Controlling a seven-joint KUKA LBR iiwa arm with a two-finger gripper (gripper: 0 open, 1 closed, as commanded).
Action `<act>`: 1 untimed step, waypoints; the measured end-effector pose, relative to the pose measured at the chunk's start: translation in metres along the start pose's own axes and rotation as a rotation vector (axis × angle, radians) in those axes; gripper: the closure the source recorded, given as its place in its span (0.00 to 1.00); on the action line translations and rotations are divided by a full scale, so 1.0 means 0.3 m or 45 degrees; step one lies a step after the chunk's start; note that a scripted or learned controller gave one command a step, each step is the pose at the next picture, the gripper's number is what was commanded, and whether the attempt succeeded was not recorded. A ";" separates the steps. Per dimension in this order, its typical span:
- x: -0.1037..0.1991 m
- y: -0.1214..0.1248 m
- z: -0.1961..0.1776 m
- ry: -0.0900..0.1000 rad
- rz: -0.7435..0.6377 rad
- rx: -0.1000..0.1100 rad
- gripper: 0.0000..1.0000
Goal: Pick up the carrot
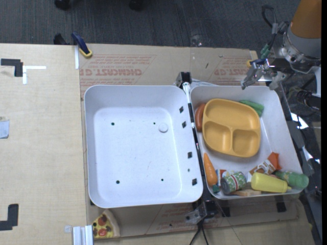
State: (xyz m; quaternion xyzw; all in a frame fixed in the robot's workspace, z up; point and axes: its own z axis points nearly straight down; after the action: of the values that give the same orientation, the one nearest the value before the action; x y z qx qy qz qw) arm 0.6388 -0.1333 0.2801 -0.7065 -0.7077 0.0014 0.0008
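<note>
The carrot (pixel 209 168) is a slim orange toy with a green tip. It lies lengthwise against the left wall of the right bin (pixel 288 137), just below the yellow divided plate (pixel 231 127). My gripper (pixel 261 80) hangs above the far rim of the right bin, well beyond the plate and far from the carrot. Its fingers are spread apart with nothing between them. An orange-red piece (pixel 198 117) peeks out from under the plate's left edge.
Along the right bin's near wall lie a small can (pixel 234 181), a yellow bottle (pixel 268 182), a green vegetable (pixel 295 178) and an orange packet (pixel 270 162). A green item (pixel 253 106) sits behind the plate. The left bin (pixel 97 152) holds a small white disc (pixel 162 128).
</note>
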 end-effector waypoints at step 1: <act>-0.007 -0.168 0.449 0.000 -0.509 -0.005 0.00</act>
State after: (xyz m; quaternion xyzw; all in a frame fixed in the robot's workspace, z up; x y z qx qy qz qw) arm 0.5880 -0.1358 0.1456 -0.5518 -0.8340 0.0000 -0.0003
